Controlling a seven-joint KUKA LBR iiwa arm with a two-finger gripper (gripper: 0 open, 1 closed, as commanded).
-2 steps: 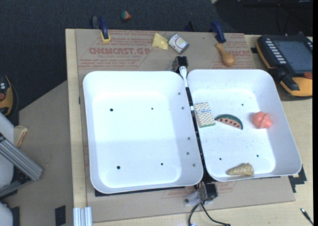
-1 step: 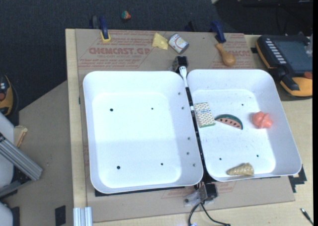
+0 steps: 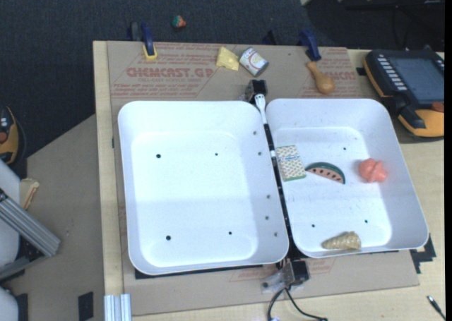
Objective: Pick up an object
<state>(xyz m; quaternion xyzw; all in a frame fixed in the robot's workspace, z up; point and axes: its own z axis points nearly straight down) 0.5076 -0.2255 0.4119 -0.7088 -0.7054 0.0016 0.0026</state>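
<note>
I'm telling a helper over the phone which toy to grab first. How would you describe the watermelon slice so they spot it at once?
Look at the right bin of the two white bins. Near its middle, just right of a small patterned card by the shared edge, lies the watermelon slice. It is the flat half-moon with a red face and dark green rind, unlike the round pink toy to its right and the tan cone near the front.

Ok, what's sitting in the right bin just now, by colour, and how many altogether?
Pink/red: 1, a round toy
Green and red: 1, a watermelon slice
Tan: 1, a cone-like piece
Pale patterned: 1, a small packet at the bin's left wall
Total: 4
</note>
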